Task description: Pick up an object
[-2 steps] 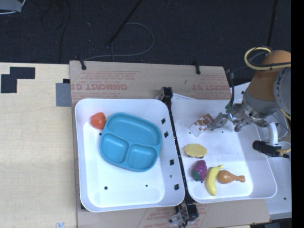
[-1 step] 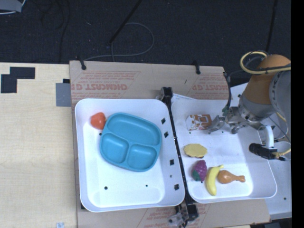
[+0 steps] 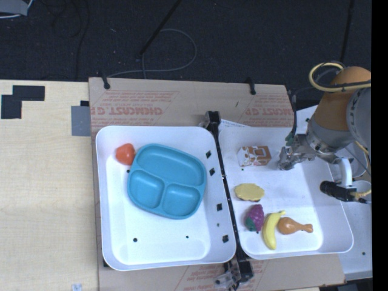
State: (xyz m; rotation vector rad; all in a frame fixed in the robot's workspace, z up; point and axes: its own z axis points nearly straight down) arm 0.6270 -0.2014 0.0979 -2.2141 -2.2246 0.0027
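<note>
- My gripper [image 3: 290,158] is hanging low over the right bin [image 3: 330,238], upper right part; can't tell its state, too small and blurred.
- Nothing visibly in my grip.
- Brown-and-white packet [image 3: 254,156] is lying just left of me.
- Yellow chip [image 3: 249,191], purple grapes [image 3: 255,216], banana [image 3: 270,230], chicken leg [image 3: 294,226] are sitting nearer the front.
- Left bin [image 3: 115,235] is carrying a blue tray [image 3: 166,180] and a tomato [image 3: 125,154].
</note>
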